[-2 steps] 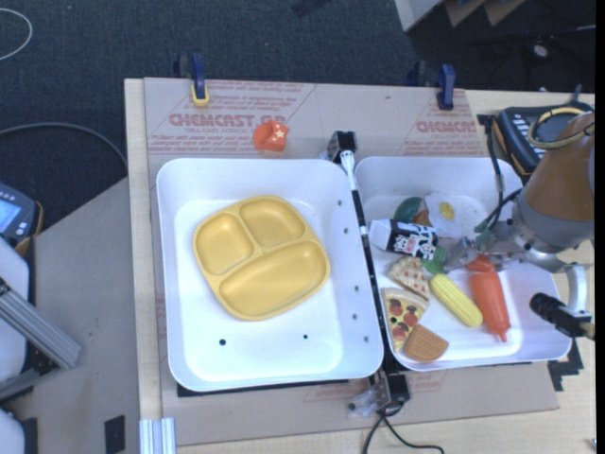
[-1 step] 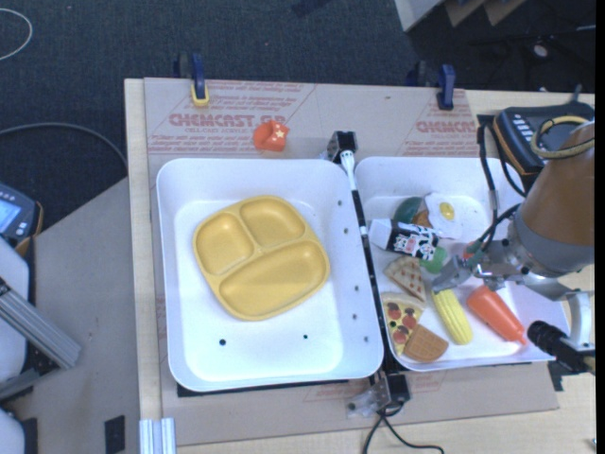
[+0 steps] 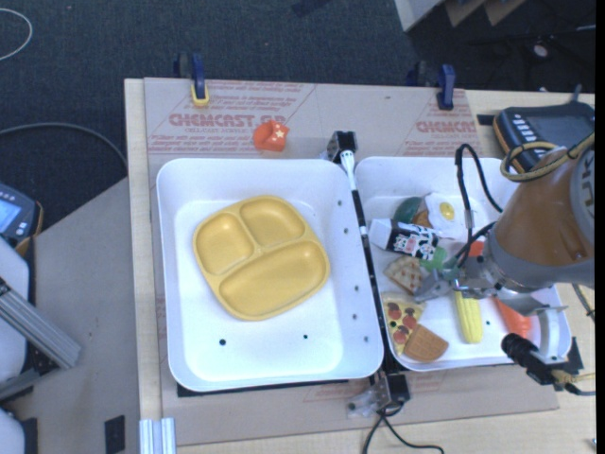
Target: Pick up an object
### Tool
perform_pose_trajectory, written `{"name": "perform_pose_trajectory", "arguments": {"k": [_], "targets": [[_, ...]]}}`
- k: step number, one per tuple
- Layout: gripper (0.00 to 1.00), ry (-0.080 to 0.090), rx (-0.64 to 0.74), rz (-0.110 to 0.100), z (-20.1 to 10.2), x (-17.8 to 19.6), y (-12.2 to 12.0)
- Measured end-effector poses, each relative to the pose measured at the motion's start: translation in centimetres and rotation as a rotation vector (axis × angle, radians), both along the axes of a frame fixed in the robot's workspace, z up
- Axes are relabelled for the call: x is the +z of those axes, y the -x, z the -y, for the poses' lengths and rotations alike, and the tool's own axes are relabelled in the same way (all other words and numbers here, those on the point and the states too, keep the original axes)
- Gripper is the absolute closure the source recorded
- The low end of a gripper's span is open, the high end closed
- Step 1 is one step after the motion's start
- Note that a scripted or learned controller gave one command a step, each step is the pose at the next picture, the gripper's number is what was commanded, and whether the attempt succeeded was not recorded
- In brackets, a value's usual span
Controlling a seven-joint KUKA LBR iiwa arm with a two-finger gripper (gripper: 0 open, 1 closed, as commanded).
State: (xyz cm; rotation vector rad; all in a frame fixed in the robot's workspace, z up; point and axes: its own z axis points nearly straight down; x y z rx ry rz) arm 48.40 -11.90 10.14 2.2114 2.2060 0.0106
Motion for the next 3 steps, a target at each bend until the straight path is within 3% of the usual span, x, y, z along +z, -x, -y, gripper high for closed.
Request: {"name": "perform_pose_trajectory", "arguments": {"k": [1,2,3], "targets": [[1.00,0.000,0.000,0.002,-0.1,0.8,-0.1],[1.00,-0.004,0.006,-0.006,0.5,-1.3,-9.8],[1.00,-0.012,0.016,-0.003,-11.3,9.1,-12.3]]}}
